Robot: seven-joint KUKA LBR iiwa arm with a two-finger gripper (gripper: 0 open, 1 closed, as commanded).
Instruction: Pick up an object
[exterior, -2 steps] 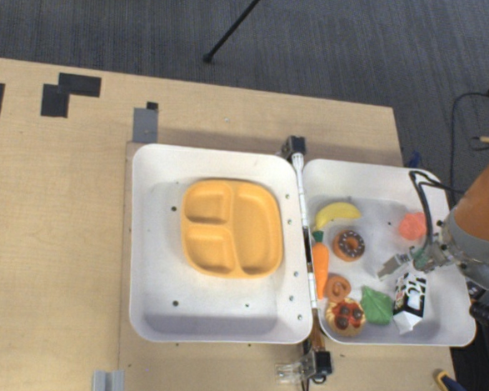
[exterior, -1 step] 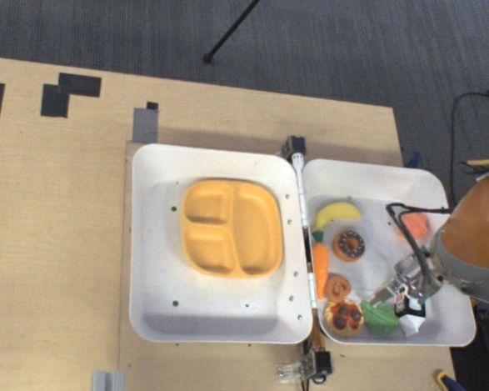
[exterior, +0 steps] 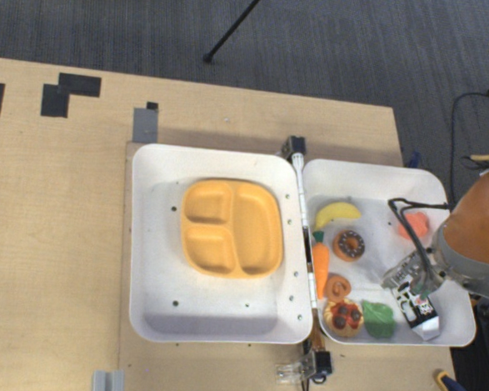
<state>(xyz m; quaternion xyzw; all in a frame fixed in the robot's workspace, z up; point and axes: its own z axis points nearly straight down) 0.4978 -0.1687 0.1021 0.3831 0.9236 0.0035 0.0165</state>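
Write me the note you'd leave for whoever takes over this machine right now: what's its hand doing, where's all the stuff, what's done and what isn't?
Hand: low over the right bin, near its front right part; nothing seen between its fingers.
Right bin holds a banana, a chocolate donut, a carrot, a small orange piece, a fruit tart, a green piece and a pink piece partly behind the cable.
Left bin holds a yellow divided plate.
Done: nothing lifted yet.
Left: grasp one item and raise it.

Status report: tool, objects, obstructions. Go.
Tool low over right bin, near side. Nothing seen gripped. Green toy and donut nearest. Yellow tray in left bin.
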